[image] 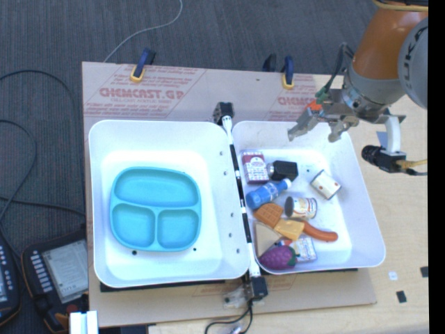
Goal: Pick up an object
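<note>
At the near edge of the right bin [368, 249] lies a purple toy grape [277, 257], close to the front rim and to the wall between the two bins. Just behind it sit a small packet [304, 250] and an orange carrot [321, 234] that points toward the right side. A yellow wedge [290, 228] and a brown waffle piece [270, 214] touch each other in the middle of the pile. A small can [303, 207] lies on its side next to them. A blue bottle [266, 194] leans against the middle wall. Farther back are a dark red box [254, 166] and a black block [284, 170], side by side. A white box [325, 184] sits alone, apart from the rest, with bare floor around it. The right side and the far part of this bin have open room.

The left bin [101, 186] holds a blue tray [156, 208] with three sections. White floor shows all around the tray.

At the far rim of the right bin hangs the gripper [318, 129]. Its two fingers are spread apart and nothing is between them. It is above the back edge, well apart from the toys. The arm [382, 44] reaches in from the right. Two clamps, one [143, 61] and another [287, 72], grip the far edge of the board [139, 92].
</note>
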Tool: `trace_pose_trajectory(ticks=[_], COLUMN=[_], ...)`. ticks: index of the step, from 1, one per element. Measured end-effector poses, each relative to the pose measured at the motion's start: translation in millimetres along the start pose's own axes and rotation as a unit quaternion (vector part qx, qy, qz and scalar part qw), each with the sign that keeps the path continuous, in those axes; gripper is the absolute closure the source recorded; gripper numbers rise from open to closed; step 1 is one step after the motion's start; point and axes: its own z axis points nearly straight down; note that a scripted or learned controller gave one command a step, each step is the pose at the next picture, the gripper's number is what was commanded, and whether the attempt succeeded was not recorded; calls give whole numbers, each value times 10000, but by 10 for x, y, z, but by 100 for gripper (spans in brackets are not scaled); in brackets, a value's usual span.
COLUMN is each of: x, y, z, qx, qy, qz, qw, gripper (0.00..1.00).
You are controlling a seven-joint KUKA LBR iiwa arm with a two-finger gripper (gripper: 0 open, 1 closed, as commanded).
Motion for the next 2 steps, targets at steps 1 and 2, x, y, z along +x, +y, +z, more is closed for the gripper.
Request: trace_pose_trajectory(ticks=[1,2], x=[-24,-23], y=[56,54], z=[1486,1394], qx=[-7,-1], qy=[-2,0], qz=[2,4], qw=[10000,10000], gripper=[0,100])
